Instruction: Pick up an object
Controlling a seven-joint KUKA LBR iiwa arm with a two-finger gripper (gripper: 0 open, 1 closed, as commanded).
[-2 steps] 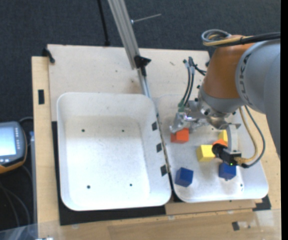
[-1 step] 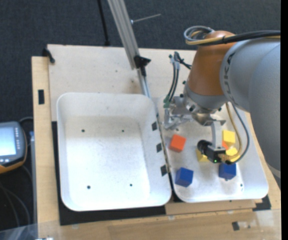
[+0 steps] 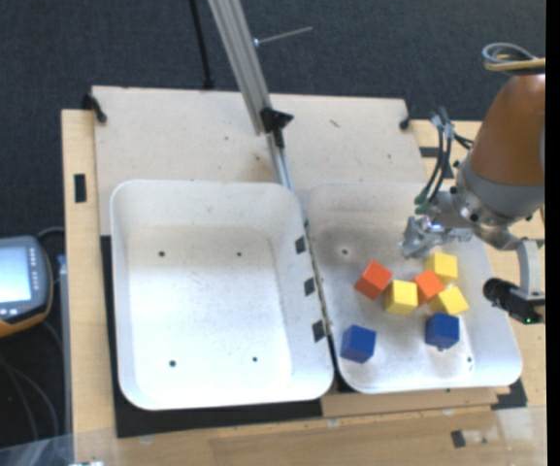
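Note:
The right bin holds several small cubes. An orange cube lies near its middle. To the right of it sits a cluster: a yellow cube, a second orange cube, a yellow cube above it and another yellow cube. Two blue cubes lie nearer the front, one at the left and one at the right. My gripper hangs over the bin just up and left of the cluster, with nothing visibly held.
The left bin sits beside the right one, their rims meeting at a row of dark clips. A slanted aluminium bar rises behind the bins. A small screen device sits off the bench at the left.

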